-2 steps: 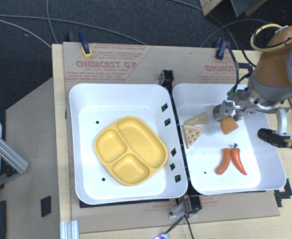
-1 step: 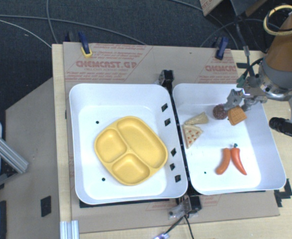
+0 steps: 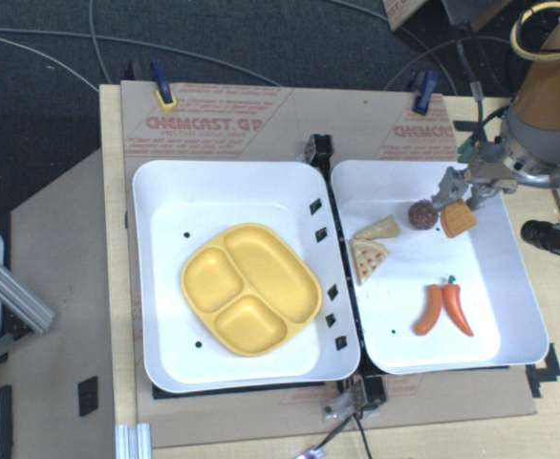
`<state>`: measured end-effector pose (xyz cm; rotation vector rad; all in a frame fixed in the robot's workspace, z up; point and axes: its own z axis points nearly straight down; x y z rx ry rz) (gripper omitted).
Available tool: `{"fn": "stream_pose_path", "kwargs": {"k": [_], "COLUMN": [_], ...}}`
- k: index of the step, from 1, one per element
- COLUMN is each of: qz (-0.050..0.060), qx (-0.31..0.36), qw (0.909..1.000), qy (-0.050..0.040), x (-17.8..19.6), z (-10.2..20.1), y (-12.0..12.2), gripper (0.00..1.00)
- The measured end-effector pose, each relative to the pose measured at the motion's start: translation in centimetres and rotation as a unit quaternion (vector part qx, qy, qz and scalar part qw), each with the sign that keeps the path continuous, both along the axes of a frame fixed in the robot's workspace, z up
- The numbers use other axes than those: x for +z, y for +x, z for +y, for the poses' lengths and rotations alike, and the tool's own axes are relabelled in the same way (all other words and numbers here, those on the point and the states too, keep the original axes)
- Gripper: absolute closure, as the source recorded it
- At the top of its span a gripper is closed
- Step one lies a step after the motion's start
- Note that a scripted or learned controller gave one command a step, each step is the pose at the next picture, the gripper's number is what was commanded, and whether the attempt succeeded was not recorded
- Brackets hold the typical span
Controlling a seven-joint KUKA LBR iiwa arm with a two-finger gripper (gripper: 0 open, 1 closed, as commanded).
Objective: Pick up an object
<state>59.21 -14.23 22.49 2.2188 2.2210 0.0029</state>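
The right bin [image 3: 509, 256] holds several toy foods. A dark red round piece [image 3: 422, 214] and a brown square waffle-like piece [image 3: 459, 221] lie side by side near its back. A tan chunk [image 3: 378, 228] and a pale wedge slice [image 3: 367, 258] lie by the bin's left wall. Two orange-red carrot-shaped pieces [image 3: 431, 311] [image 3: 460, 312] lie toward the front. My gripper [image 3: 460, 195] hangs low over the back of this bin, right above the brown square piece and just right of the dark red piece.
The left bin [image 3: 156, 256] bears a yellow divided plate [image 3: 250, 287]. A black divider with clips [image 3: 330, 247] runs between the bins. The grey arm with its orange band [image 3: 546, 94] comes in from the upper right. Cables lie on the dark floor behind the bench.
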Motion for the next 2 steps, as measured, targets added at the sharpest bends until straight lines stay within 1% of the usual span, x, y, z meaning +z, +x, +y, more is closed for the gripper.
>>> {"fn": "stream_pose_path", "kwargs": {"k": [1, 2], "qz": [0.0, 0.0], "qx": [0.003, 0.003], "qw": [1.0, 1.0], "qy": [0.0015, 0.0013], "x": [0.5, 1.5], "z": [6.4, 11.9], "y": [0.9, 1.6], "gripper": [1.0, 1.0]}}
